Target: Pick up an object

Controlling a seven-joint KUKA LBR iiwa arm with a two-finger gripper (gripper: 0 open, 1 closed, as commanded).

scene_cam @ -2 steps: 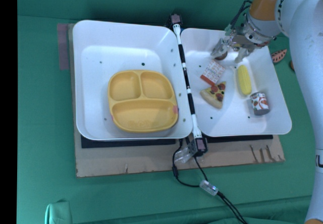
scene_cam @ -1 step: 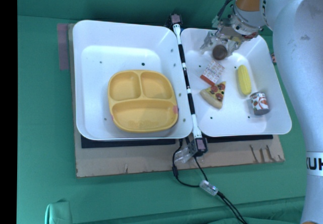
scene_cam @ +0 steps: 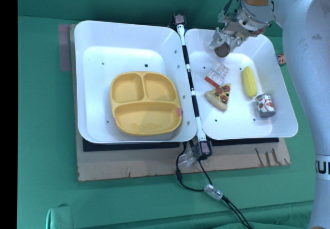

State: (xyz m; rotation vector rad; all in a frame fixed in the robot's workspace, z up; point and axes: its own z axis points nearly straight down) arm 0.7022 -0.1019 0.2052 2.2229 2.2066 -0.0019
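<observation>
My gripper [scene_cam: 223, 46] hangs over the far left part of the right bin [scene_cam: 281, 129]. A small dark brown round object [scene_cam: 222, 51] sits between its fingertips, and the fingers are shut on it. It seems to be lifted slightly above the bin floor. On the floor of the same bin lie a red and white packet [scene_cam: 217, 72], a pizza slice [scene_cam: 219, 95], a yellow corn cob [scene_cam: 249, 81] and a small can [scene_cam: 265, 105].
The left bin [scene_cam: 93, 58] holds a yellow divided plate [scene_cam: 146, 102]. A black and white divider bar [scene_cam: 189, 76] runs between the bins. Cables [scene_cam: 206, 181] trail off the front of the cardboard base. The arm's grey body fills the right side.
</observation>
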